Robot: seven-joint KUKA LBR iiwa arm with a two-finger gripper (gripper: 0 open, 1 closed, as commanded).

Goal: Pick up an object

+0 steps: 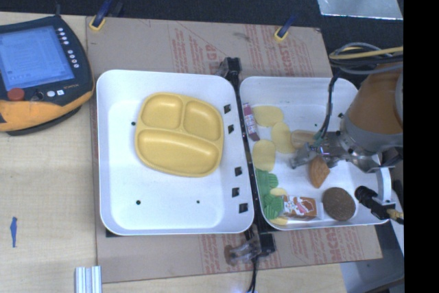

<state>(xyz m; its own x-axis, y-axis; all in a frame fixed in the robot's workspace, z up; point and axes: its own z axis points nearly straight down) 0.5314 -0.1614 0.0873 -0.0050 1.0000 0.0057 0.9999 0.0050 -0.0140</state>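
Observation:
The right bin (pixel 343 89) holds several small items. Pale yellow pieces (pixel 269 114) (pixel 265 154) lie at its left, with a tan piece (pixel 302 138) beside them. An orange-brown lump (pixel 317 173) sits in the middle and a round brown disc (pixel 339 203) at the front right. A red and white packet (pixel 299 207) and a green item (pixel 267 183) lie at the front left. My gripper (pixel 313 153) reaches in from the right, low over the bin's middle, just above the orange-brown lump and next to the tan piece. Nothing is visibly lifted.
The left bin (pixel 116 147) bears a yellow divided plate (pixel 181 134). A small dark wrapper (pixel 249 121) lies by the right bin's left wall. A teach pendant (pixel 38 72) rests at the far left of the bench. The grey and orange arm (pixel 374 113) covers the right bin's right side.

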